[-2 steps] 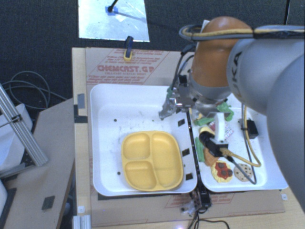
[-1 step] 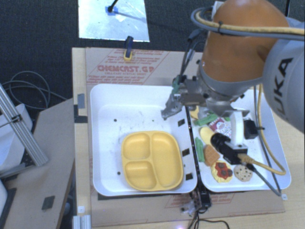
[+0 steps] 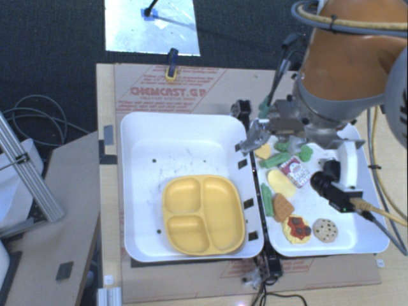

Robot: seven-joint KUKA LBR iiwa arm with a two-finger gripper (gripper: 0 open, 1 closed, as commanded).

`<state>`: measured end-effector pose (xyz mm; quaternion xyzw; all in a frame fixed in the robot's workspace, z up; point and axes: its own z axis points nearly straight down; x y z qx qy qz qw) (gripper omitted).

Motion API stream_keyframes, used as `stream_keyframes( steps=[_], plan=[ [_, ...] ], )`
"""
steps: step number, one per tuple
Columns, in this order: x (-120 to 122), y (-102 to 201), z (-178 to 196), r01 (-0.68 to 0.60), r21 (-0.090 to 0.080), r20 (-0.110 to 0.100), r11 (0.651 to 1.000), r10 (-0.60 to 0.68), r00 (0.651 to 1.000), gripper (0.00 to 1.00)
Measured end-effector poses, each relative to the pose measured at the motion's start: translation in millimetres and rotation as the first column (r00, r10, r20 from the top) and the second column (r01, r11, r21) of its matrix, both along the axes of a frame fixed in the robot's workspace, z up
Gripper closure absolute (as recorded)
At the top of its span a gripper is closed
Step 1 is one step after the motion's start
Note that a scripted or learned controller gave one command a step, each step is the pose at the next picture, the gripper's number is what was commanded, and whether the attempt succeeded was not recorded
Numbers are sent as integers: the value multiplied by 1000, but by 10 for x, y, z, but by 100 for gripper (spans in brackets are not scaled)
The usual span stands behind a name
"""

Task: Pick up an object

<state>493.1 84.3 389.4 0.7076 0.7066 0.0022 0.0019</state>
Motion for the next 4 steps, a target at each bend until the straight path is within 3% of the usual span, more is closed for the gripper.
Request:
stream_keyframes(
  steps=[1, 2, 3, 4],
  plan=[
    [5, 22, 100, -9, 0, 2, 1000, 9, 1000, 100],
    [-65, 208, 1546, -9, 6, 13, 1000, 9, 1000, 100],
    [-66, 200, 1457, -6, 1, -3, 1000, 6, 1000, 0],
    [-62, 200, 1573, -12, 2, 0, 1000, 12, 1000, 100]
  ],
)
